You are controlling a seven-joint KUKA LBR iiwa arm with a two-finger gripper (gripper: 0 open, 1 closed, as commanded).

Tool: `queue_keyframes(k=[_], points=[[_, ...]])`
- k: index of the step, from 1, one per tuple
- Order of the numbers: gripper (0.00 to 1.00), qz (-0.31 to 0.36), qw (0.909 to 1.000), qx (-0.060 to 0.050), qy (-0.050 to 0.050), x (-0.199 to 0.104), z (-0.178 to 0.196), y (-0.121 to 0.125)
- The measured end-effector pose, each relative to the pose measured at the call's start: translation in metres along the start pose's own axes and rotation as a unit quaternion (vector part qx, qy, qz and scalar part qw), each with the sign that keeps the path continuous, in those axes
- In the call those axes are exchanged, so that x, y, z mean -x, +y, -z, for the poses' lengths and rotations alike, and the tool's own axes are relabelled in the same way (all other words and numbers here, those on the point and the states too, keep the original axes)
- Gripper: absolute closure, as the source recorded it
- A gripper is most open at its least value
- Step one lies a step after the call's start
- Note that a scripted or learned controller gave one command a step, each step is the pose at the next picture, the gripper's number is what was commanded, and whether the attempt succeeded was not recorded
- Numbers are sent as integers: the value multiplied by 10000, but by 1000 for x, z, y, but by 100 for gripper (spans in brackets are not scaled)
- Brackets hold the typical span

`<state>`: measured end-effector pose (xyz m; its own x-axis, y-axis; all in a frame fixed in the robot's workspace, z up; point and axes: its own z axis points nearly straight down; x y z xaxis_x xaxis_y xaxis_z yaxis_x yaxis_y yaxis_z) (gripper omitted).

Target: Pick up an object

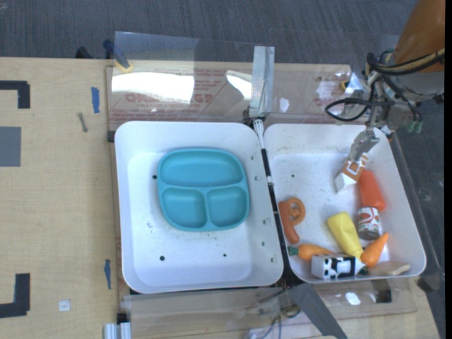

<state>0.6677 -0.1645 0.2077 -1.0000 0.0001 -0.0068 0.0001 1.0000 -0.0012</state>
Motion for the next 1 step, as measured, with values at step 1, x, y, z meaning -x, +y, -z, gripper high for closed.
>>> queue_keyframes(k=[1], points=[[0,-605,9982,-6,-28,-34,-105,-37]])
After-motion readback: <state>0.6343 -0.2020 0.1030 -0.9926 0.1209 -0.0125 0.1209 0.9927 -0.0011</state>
